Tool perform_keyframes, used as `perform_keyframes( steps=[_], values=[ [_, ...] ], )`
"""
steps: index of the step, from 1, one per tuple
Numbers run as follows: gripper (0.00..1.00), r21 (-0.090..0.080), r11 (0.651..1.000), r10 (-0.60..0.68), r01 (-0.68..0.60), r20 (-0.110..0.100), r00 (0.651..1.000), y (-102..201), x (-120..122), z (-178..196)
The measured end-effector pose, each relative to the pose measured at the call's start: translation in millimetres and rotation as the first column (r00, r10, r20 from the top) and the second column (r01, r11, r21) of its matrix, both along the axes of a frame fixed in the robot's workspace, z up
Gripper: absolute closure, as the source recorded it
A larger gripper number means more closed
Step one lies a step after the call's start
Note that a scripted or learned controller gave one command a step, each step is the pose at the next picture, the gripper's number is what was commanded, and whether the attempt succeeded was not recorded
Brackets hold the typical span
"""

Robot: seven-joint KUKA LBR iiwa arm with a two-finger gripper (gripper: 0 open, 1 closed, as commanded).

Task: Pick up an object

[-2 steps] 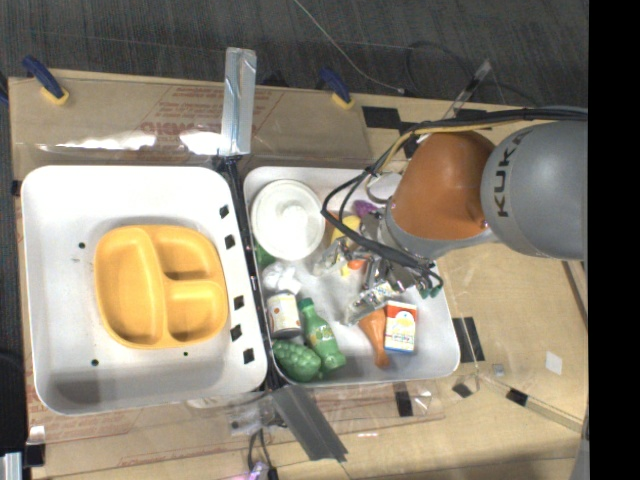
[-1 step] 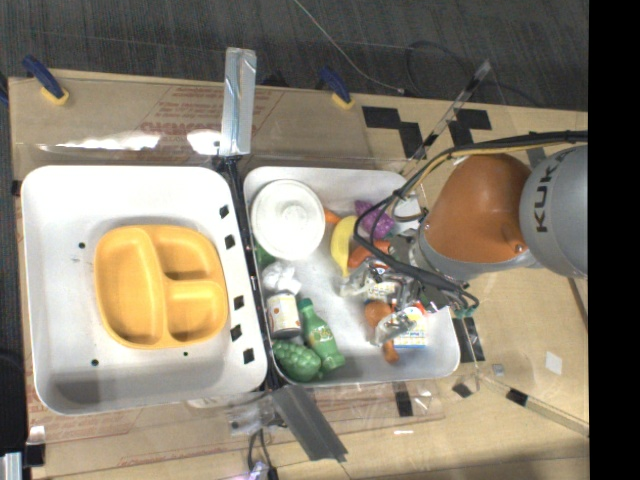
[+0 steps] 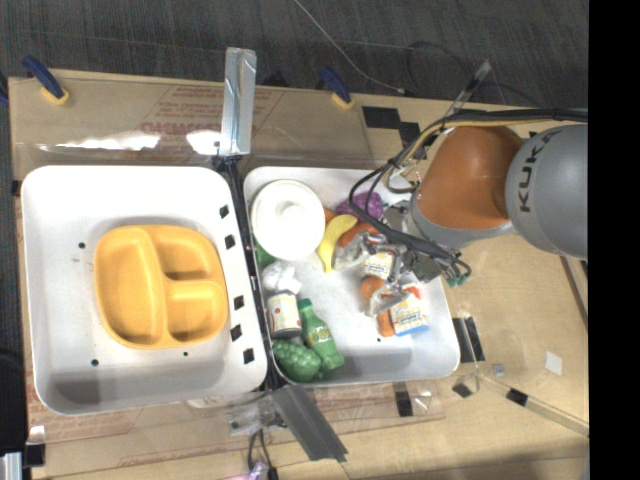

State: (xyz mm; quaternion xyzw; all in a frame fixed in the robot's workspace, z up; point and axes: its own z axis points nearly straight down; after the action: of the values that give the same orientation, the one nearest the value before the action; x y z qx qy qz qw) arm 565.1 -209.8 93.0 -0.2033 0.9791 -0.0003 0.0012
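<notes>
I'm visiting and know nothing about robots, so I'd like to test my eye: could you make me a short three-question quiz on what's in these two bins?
1. True or false: the yellow divided tray lies in the same bin as the banana.
2. Which lies nearest the front wall of the right bin? A) the white round lid B) the green bottle C) the purple item
3. Fill in: the gripper is over the ____ bin.

Key
1. False: the tray lies in the left bin, the banana in the right one.
2. B.
3. Right.
</notes>
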Motion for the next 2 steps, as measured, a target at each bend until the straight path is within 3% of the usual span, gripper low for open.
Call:
perform_keyframes(
  steps=[1,2],
  values=[
    [0.0,0.001,1.0,-0.029,0.029,-0.002,1.0,1.1,-41.1,-0.9],
    [1.0,0.001,1.0,-0.023,0.023,0.001,1.0,3.0,-38.9,9.7]
  ],
)
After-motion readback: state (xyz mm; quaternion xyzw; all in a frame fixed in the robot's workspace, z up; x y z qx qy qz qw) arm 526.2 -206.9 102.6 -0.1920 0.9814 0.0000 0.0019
